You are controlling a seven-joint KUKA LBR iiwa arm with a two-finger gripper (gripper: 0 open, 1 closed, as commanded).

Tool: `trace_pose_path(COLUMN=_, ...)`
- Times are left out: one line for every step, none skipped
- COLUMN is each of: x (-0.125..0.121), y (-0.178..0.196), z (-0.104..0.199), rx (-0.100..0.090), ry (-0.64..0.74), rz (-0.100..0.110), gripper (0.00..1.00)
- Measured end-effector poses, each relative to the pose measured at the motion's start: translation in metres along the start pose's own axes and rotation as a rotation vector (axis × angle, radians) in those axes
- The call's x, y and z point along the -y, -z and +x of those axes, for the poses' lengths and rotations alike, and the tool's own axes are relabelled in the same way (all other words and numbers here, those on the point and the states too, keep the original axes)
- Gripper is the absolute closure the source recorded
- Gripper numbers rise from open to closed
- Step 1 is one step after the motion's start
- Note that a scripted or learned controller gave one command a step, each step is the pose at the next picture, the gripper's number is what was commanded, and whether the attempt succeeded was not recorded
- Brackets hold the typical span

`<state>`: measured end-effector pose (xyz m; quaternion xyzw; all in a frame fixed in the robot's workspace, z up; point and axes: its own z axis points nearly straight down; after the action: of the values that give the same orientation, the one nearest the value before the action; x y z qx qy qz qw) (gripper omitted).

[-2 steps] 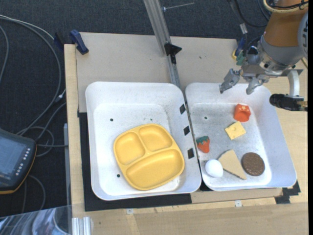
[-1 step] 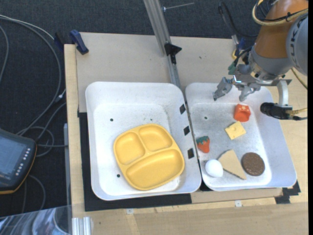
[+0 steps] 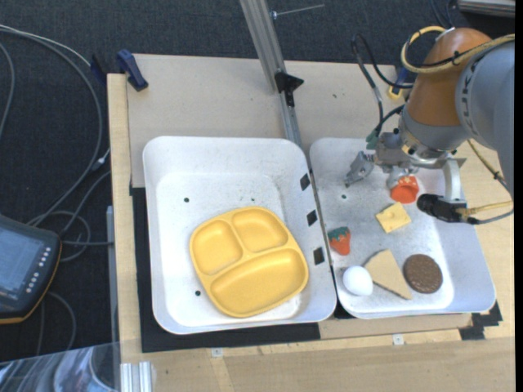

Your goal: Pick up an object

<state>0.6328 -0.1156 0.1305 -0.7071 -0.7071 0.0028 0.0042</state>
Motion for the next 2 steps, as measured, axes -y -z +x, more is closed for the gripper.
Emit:
trace_pose_path(x=-0.003, y=0.016, z=0.000, rx=0.000, ry=0.001, rz=-0.011, gripper=1.00)
trace_pose_path(x=-0.008, y=0.061, z=0.004, rx=0.003, ry=0.002, rz=-0.017, gripper=1.00)
